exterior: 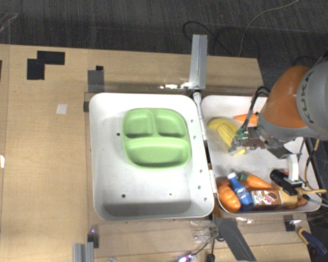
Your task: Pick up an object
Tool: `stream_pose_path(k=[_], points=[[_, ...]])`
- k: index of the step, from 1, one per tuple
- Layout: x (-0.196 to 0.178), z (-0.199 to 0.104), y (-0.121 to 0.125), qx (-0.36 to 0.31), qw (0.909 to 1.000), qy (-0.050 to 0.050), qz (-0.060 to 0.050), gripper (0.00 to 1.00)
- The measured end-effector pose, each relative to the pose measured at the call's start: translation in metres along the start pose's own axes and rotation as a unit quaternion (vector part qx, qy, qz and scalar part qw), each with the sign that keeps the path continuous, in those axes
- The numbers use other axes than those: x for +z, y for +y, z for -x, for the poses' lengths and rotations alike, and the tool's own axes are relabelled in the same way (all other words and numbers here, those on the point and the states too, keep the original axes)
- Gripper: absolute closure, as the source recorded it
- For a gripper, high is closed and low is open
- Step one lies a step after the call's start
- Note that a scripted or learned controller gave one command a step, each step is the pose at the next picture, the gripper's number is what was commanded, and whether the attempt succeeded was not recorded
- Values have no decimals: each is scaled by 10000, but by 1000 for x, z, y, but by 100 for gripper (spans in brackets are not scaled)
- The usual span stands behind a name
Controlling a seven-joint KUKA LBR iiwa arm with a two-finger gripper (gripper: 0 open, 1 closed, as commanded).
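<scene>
tool (pixel 241 142) low in right bin (pixel 224 105), just beside yellow corn (pixel 223 130); grip state cannot tell; bottle (pixel 259 197) along near edge.

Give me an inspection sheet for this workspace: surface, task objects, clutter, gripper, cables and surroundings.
Surface: wooden bench with a left bin and a right bin, both white, side by side.
Job's things: in the right bin, a yellow corn cob, a carrot, a blue-capped bottle and an orange piece.
Clutter: green divided plate in the left bin; black tape marks on the bench.
Grippers: gripper low in the right bin, beside the corn cob; no grasp visible.
Cables: black cable and thin pale cable on the floor.
Surroundings: dark carpet.
</scene>
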State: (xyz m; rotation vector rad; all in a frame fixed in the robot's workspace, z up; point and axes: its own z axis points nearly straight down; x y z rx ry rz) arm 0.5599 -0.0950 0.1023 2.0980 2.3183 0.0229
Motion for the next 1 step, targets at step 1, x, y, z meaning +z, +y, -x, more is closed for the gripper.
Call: stream_pose_path(k=[1], points=[[-83, -66, 59, 495, 9987, 2, -75, 100]])
